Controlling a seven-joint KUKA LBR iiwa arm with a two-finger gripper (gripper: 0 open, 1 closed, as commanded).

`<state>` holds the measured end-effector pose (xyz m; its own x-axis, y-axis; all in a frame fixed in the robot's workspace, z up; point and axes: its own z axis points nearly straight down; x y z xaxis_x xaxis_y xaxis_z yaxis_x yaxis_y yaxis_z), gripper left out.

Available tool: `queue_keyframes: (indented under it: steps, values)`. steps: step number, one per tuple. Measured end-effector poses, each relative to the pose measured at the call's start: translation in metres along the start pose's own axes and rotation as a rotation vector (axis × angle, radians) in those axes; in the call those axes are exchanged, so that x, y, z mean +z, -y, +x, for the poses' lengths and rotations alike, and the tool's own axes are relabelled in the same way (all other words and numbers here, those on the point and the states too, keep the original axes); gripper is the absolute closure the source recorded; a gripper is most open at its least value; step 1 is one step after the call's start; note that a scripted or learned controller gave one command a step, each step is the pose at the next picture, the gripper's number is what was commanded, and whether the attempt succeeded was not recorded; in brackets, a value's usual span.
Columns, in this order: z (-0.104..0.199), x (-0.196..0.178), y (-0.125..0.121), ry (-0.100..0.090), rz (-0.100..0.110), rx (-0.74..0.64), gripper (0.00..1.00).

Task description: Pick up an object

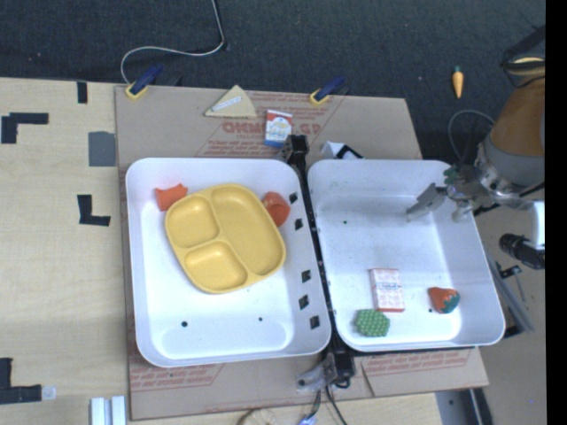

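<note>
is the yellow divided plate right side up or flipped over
Right side up: the yellow plate in the left bin shows its three hollow compartments facing the camera.

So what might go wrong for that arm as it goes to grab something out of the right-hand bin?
Three risks, judged from this view:
1. The gripper hovers near the right bin's far side, while the small box, green ball and orange toy lie near its front; it may close on nothing.
2. The box lies flat, so fingers might slip off.
3. The ball and toy sit near the bin's wall, risking a bump.
</note>
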<state>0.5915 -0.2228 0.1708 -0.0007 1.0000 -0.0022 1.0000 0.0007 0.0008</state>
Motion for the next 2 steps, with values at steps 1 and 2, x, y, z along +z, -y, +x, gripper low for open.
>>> queue_keyframes:
  steps: [1,2]
  values:
    - [-0.001,0.001,0.062,-0.001,0.003,0.001,0.0]
    - [0.079,0.041,0.056,-0.004,0.003,-0.002,0.0]
